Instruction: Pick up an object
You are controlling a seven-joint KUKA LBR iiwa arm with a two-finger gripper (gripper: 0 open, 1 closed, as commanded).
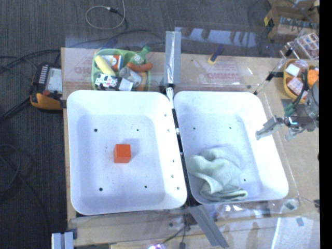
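While the gripper (284, 126) hangs at the right bin's (270, 108) right edge w/ jaws apart, holding nothing, the orange cube (122, 153) sits mid left bin (83, 102): prob. light, stiff, best pinched across opposite flat sides.

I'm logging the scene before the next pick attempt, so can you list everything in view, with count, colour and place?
White bins: two, side by side on the bench.
Orange block: one, in the left bin.
Cloth: one, pale green, crumpled in the right bin's near part.
Green basket: one, behind the left bin, holding mixed small items.
Handheld device: one, black and orange, left of the bench on the floor.
Cable loop: one, light, on the dark floor beyond the bench.
Cardboard boxes: several, brown, top right.
Tool: one, grey, over the right bin's right rim; holding nothing visible.
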